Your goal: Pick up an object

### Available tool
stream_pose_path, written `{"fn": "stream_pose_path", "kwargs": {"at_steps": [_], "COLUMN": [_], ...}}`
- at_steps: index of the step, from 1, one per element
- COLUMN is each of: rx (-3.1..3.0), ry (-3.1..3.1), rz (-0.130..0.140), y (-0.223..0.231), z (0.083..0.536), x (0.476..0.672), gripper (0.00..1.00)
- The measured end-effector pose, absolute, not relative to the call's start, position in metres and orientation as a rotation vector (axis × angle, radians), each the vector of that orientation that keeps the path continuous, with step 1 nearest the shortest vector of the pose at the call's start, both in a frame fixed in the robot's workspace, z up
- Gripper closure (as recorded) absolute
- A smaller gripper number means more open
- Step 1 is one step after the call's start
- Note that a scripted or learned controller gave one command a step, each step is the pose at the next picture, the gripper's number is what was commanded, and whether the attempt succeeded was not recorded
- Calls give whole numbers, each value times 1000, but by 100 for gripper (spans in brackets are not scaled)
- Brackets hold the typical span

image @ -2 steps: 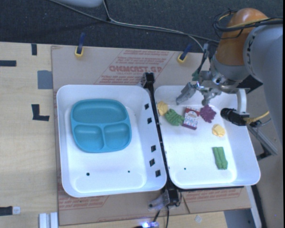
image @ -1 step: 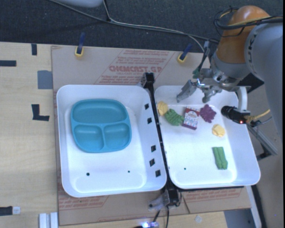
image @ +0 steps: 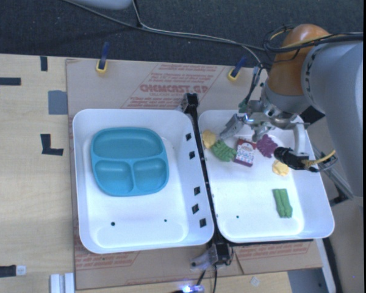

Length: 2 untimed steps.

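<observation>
On your far left sits the left bin [image: 85, 224], well apart from the gripper, and in it a blue divided plate [image: 130, 161] lies flat toward the bin's back half. A black divider strip [image: 199, 170] runs between the two bins, to the gripper's left.

In the right bin [image: 317, 227], the gripper [image: 249, 127] hangs over the back part, among a cluster of small objects. You can see its fingers spread wide, one reaching out to the left toward the divider, the other pointing down on the right; nothing sits between them. Just left of the gripper and a little nearer you, a small yellow piece [image: 208, 140] lies beside the divider, touching a green leafy-looking toy [image: 224, 151]. Directly below the gripper lies a small white-and-purple packet [image: 244, 154], tilted. Just to its right, a purple toy [image: 266, 145] rests near the gripper's right finger. Further right, a yellow toy [image: 281, 168] lies beside a black-and-yellow fitting on the arm's cable. Well toward the front of the bin, apart from the gripper, a green ridged block [image: 282, 202] lies alone.
</observation>
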State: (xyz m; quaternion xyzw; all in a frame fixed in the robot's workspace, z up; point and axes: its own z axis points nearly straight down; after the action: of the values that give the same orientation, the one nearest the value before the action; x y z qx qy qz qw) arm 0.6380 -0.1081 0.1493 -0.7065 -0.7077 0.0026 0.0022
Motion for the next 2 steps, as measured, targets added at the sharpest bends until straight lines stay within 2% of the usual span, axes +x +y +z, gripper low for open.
{"fn": "stream_pose_path", "kwargs": {"at_steps": [1, 2], "rx": [-2223, -2224], "ry": [-2227, -2230], "rz": [0, -2], "y": [-108, -109], "z": [93, 89], "x": [642, 645], "gripper": [0, 0]}}
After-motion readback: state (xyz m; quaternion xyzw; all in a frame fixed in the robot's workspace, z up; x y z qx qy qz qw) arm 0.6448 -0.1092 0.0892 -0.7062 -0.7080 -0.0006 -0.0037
